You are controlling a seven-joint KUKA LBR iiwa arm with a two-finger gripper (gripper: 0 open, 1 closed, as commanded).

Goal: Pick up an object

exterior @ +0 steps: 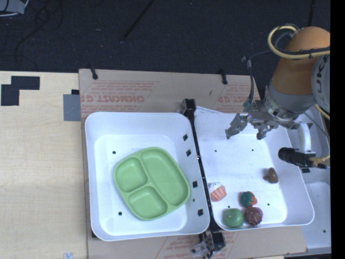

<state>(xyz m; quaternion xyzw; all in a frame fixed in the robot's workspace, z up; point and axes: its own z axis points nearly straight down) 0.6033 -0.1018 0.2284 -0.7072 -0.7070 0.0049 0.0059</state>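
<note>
My gripper hangs over the back of the right bin, its two fingers spread open with nothing between them. Along the front of that bin lie a pink-and-white cupcake toy, a green round object, a teal and red ball and a dark red berry-like object. A small brown object rests near the bin's right side. All of them lie well in front of the gripper.
The left bin holds a green divided plate. A black divider runs between the two bins. A black fixture juts in at the right bin's right rim.
</note>
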